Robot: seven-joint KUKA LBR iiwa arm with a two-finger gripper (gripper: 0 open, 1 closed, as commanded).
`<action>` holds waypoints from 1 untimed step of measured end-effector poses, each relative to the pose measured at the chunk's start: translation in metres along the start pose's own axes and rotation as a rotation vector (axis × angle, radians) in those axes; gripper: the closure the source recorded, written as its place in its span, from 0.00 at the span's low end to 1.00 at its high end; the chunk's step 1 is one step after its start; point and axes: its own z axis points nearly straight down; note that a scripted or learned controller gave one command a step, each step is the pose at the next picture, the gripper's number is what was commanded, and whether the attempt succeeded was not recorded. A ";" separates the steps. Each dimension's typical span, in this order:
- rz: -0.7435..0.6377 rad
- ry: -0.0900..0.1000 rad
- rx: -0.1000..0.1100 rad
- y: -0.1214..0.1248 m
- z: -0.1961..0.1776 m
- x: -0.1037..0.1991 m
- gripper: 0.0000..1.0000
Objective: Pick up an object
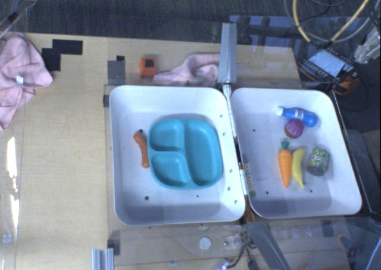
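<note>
The right bin (262,143) holds a blue bottle with a white cap (298,115) near its far side and a dark purple round item (294,128) just below it. Lower down lie an orange carrot (285,166), a yellow banana (297,166) right beside it, and a small green can (317,161) to the right. In the left bin (128,191) sits a teal divided plate (184,152), and a slim orange sausage-like piece (142,148) lies to its left.
A metal post (227,54) stands behind the seam between the bins. A pink cloth (189,71) and a small orange block (147,65) lie behind the left bin. Another pink cloth (21,75) hangs at the far left. Cables (327,0) loop at the top right.
</note>
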 end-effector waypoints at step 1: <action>-0.001 0.020 0.013 -0.003 -0.014 0.003 1.00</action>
